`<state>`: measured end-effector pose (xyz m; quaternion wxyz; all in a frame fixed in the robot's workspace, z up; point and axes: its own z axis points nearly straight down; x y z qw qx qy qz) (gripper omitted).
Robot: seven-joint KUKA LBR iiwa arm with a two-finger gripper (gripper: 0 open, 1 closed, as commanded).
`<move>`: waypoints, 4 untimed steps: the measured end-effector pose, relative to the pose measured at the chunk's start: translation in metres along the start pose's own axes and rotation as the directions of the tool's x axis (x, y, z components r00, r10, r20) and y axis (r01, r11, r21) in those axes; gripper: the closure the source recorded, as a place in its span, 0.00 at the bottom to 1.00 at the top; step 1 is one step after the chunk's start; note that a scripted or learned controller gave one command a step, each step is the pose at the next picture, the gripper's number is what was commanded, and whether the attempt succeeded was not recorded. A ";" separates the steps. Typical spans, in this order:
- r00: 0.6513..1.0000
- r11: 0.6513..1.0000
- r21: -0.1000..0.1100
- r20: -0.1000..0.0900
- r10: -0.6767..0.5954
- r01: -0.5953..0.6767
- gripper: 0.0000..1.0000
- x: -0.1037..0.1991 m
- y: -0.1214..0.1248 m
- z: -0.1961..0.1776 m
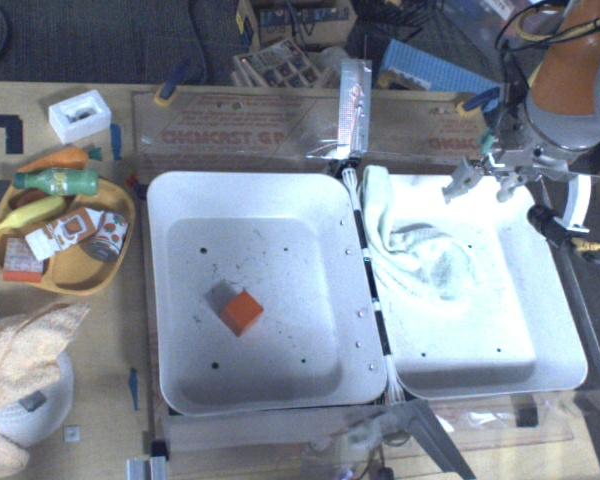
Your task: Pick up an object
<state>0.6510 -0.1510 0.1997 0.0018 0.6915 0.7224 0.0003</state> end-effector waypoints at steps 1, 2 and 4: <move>0.997 0.997 -0.002 -0.001 -0.082 0.082 0.00 0.038 -0.039 0.105; 0.958 0.958 -0.009 0.005 -0.285 0.285 0.00 0.049 -0.016 0.109; 0.960 0.959 -0.015 0.008 -0.281 0.281 0.00 0.047 -0.015 0.097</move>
